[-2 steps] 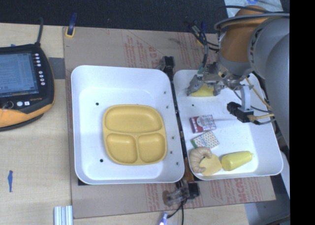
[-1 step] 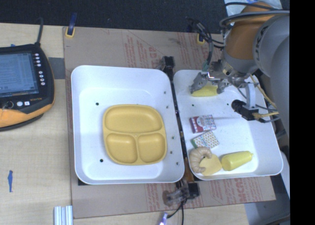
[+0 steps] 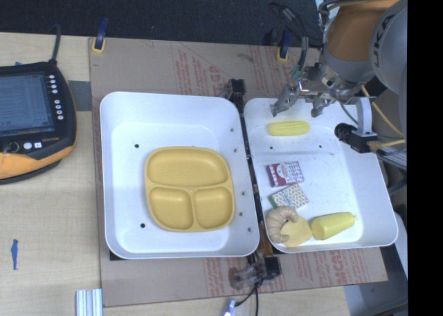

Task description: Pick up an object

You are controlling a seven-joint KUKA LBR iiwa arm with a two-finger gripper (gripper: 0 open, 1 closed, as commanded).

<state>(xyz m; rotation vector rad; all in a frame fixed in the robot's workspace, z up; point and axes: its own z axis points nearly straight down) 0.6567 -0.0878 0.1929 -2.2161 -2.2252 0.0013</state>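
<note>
My gripper (image 3: 300,106) hangs open over the far end of the right bin (image 3: 360,176), with nothing between its fingers. Just below it lies a yellow corn cob (image 3: 288,128). Nearer the front of that bin are a small red and white packet (image 3: 285,173), a checkered packet (image 3: 290,198), a tan croissant (image 3: 282,219) on a pale yellow piece (image 3: 297,234), and a yellow lemon-shaped object (image 3: 333,225).
The left bin (image 3: 124,121) holds a yellow divided plate (image 3: 188,188). A teach pendant (image 3: 31,117) lies on the bench at the far left. The arm's body (image 3: 360,24) fills the upper right above the right bin.
</note>
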